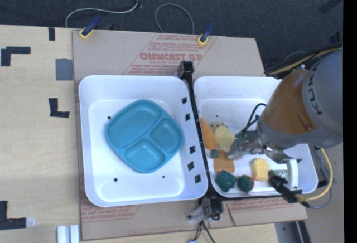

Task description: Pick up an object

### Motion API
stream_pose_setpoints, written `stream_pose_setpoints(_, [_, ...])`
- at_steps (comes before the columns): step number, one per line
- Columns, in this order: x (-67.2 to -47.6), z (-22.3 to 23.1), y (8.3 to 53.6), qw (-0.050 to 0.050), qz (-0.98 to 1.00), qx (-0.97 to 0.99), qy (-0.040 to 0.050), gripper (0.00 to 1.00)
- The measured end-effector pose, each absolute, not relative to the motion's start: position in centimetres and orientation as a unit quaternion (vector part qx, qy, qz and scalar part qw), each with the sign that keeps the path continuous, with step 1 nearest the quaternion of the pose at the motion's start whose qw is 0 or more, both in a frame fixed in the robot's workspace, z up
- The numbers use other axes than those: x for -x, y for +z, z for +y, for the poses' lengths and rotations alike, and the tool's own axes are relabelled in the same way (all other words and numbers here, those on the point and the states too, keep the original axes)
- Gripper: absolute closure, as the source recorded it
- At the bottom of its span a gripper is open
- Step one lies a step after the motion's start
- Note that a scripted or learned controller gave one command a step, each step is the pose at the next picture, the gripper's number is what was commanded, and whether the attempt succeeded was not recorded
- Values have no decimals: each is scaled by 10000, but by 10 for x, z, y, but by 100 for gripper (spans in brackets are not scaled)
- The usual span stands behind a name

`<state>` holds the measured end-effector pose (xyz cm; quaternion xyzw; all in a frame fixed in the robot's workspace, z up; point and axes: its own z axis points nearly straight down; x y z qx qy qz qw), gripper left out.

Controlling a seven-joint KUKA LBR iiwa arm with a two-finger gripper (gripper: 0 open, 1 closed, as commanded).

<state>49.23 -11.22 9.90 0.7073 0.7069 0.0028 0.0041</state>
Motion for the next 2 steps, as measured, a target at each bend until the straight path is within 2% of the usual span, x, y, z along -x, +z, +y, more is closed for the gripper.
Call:
stream_pose_setpoints(1, [-596, -88, 221, 77, 7100, -7041, 58, 100])
stream_pose_setpoints(2, [-590, -91, 213, -1, 7076, -7066, -8, 0])
